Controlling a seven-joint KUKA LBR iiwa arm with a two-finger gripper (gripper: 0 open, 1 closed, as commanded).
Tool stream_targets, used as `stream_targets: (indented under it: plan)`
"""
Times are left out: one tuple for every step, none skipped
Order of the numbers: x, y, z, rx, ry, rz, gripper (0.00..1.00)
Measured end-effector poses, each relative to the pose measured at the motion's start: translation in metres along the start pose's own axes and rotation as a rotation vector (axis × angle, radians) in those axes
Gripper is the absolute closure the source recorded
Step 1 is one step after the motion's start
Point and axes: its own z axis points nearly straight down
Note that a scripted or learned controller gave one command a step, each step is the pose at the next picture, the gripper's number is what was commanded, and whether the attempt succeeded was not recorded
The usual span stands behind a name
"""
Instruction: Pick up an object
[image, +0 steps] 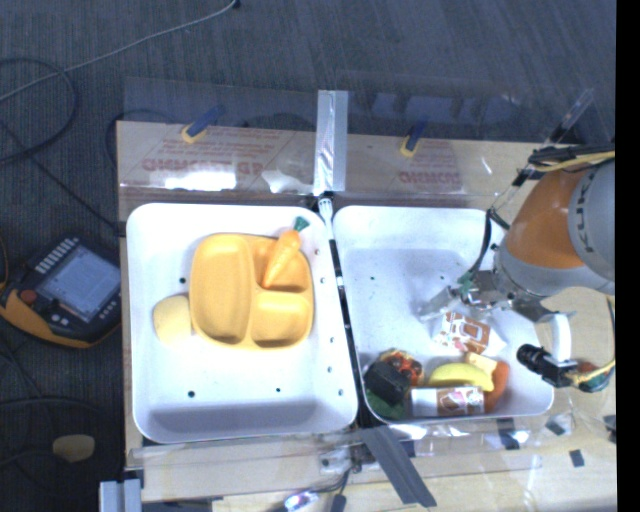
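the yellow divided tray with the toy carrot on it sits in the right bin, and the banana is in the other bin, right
Not quite. The camera view shows the yellow divided tray with the toy carrot on it in the left bin, not the right. The banana lies in the other bin, the right bin.

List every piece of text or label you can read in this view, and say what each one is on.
No text here can be read.
Red print on the clear sheet behind the bins: blurred.
Label on the small packet in the right bin: too small.
Label on the tube: too small.
Screen of the handheld pendant: unreadable.
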Motion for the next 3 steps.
stream_targets:
  plan:
    - [-0.008,-0.029,-0.002,-0.007,0.003,0.045,0.0]
    - [0.01,-0.052,-0.002,-0.009,-0.002,0.127,0.0]
    - [0.012,-0.049,-0.012,-0.012,0.001,0.124,1.0]
